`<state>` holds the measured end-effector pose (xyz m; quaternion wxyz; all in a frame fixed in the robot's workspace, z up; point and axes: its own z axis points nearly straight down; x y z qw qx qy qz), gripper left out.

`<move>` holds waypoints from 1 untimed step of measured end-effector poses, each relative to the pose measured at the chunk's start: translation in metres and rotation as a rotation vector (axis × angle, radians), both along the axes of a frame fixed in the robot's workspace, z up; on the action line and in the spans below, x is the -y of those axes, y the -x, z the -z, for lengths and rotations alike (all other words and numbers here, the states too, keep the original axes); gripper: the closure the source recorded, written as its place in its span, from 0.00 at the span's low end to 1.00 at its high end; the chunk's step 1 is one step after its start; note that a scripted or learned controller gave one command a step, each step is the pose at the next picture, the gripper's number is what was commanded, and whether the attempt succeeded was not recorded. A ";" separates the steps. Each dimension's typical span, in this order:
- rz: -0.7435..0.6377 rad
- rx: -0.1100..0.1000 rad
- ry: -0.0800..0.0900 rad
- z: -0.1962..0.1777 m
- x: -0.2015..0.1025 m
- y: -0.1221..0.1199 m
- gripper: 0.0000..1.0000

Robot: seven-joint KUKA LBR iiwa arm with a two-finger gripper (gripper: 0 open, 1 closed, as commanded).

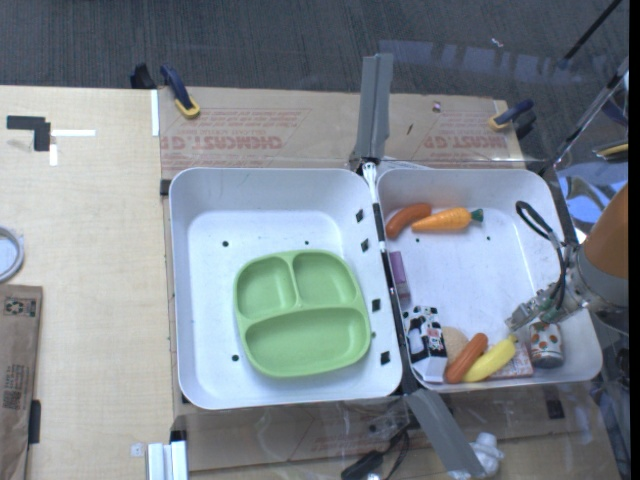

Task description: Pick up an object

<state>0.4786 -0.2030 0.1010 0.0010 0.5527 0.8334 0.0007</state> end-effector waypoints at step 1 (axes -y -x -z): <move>-0.001 0.000 0.000 0.000 0.000 0.000 0.00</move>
